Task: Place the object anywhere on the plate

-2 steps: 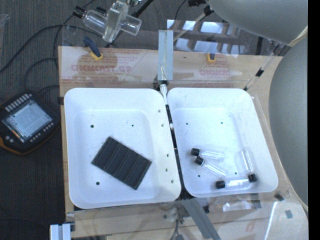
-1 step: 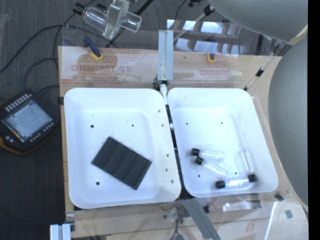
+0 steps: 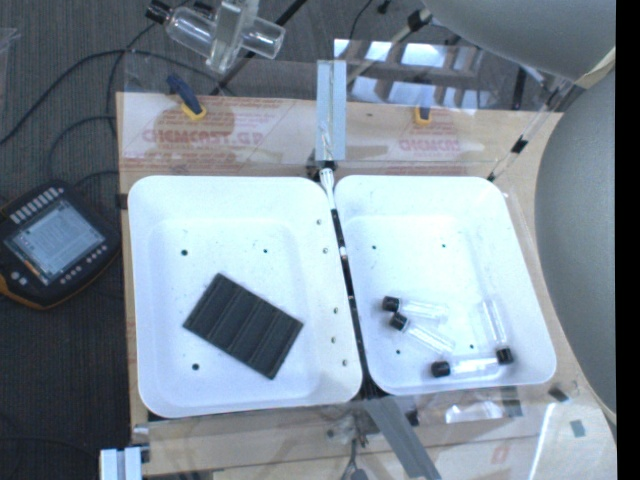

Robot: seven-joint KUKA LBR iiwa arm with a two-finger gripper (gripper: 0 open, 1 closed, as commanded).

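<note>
My gripper (image 3: 230,40) hangs high over the bench's far edge, beyond the left bin (image 3: 150,218). Its pale fingers (image 3: 238,16) are shut on a clear vial (image 3: 200,30) with a black cap, which lies crosswise between them. The plate (image 3: 243,325) is a dark ribbed rectangle lying flat and askew on the floor of the left bin, well below and nearer than the gripper. The grey arm (image 3: 520,8) fills the top right and right side.
Several clear vials with black caps (image 3: 428,336) lie loose in the near part of the right bin (image 3: 500,218). A control pendant (image 3: 52,240) rests on the floor left of the bench. A metal post (image 3: 330,108) stands behind the bins' shared edge.
</note>
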